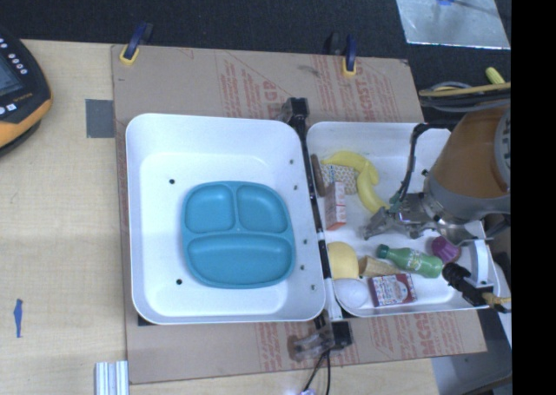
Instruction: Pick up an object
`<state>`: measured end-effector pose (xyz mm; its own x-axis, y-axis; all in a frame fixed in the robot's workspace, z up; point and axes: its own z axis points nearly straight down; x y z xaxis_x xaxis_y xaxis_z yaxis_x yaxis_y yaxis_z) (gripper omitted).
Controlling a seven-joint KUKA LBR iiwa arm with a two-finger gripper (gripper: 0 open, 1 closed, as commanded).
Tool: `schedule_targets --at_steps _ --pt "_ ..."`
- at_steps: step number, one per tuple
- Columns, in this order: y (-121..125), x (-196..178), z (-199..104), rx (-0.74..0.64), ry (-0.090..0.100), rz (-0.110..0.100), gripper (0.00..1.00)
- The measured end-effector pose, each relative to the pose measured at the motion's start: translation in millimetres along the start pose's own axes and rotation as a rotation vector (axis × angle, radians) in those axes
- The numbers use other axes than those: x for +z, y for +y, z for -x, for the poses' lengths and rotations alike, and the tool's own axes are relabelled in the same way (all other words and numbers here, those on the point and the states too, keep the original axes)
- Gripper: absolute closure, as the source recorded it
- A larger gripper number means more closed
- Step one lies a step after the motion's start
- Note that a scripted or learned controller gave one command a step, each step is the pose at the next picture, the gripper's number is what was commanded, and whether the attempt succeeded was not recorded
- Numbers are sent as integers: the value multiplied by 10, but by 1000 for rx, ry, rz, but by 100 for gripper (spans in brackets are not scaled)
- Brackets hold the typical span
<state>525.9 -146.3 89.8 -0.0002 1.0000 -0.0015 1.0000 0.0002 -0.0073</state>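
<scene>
**Tool lowered among the clutter of the right bin**

The tool [388, 221] is set low in the right bin [382, 131], beside a curved yellow banana [363, 174] and above a green bottle [410, 260], presumably so that one of these can be reached. Whether it is spread or closed cannot be told; the metal parts are blurred. Nothing is seen held. A small printed carton [335, 207] and a packet [393, 289] are crowded nearby. In the left bin [152, 146] a smooth blue divided plate [237, 233] is laid flat.
</scene>
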Motion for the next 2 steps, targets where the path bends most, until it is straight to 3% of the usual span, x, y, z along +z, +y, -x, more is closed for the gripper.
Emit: schedule_targets --at_steps 1,2 --pt "579 -32 -335 -9 1 9 0" --pt "-217 -10 -322 -2 4 -4 0"
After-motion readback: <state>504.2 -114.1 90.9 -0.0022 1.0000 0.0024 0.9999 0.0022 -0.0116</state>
